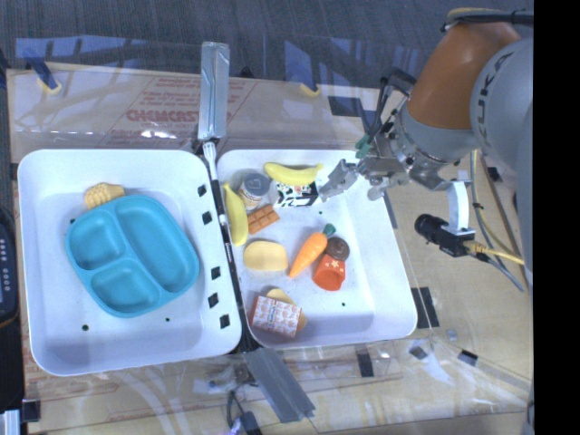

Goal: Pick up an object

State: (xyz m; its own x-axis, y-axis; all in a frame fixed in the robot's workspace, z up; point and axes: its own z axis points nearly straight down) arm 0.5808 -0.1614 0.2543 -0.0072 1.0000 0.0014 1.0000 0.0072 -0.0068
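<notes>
The right bin (pixel 385 284) holds the objects. A yellow banana (pixel 292 170) lies at its back, with a black-and-white patterned item (pixel 294 195) just in front of it. A small can (pixel 254 187) stands at the back left, beside a second banana (pixel 236 216) and a brown bar (pixel 264 218). Toward the middle are a yellow rounded piece (pixel 265 256), an orange carrot (pixel 308 253) and a red bottle-like toy (pixel 330 268). A small printed box (pixel 275 316) sits at the front. My gripper (pixel 333 180) hangs low over the bin's back right, right beside the patterned item; nothing shows in it.
The left bin (pixel 45 324) holds a blue divided tray (pixel 131 252) and a yellow corn-like piece (pixel 104 193) at the tray's back corner. A ridge with black clips (pixel 216 243) separates the bins. Cables and a black part (pixel 444 232) hang by the arm on the right.
</notes>
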